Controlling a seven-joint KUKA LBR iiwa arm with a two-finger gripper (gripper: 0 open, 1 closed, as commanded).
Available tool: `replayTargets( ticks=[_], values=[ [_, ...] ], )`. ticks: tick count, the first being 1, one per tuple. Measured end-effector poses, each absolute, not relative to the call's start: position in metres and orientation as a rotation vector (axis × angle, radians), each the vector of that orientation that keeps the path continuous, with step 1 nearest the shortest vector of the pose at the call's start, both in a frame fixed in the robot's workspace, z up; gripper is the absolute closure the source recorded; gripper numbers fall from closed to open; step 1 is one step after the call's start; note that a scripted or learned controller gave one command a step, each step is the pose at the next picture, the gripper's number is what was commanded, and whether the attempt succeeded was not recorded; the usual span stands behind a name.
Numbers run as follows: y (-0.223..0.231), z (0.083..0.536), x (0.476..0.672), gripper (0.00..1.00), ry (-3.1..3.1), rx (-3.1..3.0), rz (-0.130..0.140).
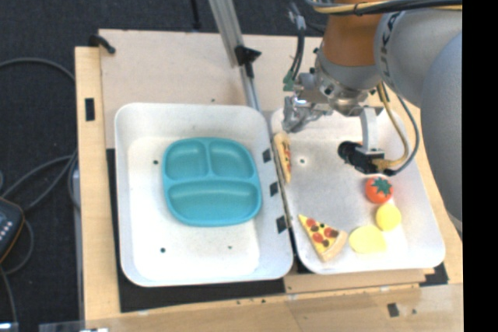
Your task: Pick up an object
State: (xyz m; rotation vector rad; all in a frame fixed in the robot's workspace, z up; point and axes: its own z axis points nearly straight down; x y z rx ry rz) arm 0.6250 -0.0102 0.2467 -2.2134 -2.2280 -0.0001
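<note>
My gripper (293, 118) hangs over the far left corner of the right bin (342, 167). Just in front of it a hot-dog toy (282, 156) lies along the bin's left wall. A pizza slice (322, 235) sits near the front of the same bin, with a yellow round piece (367, 239) and a yellow lemon-like piece (388, 217) to its right. A red tomato (379, 190) lies behind those. Nothing shows between the gripper's fingers.
The left bin (140, 245) holds a teal divided plate (211, 181). A slanted metal post (226, 12) rises behind the bins. A black fitting (359, 157) with cables hangs beside the wrist above the right bin.
</note>
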Motion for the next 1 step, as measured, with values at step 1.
replayTargets(
  ticks=[1],
  values=[
    [0.0416, 0.2363, 0.6288, 1.00, -2.228, -2.213, 0.002]
  ],
)
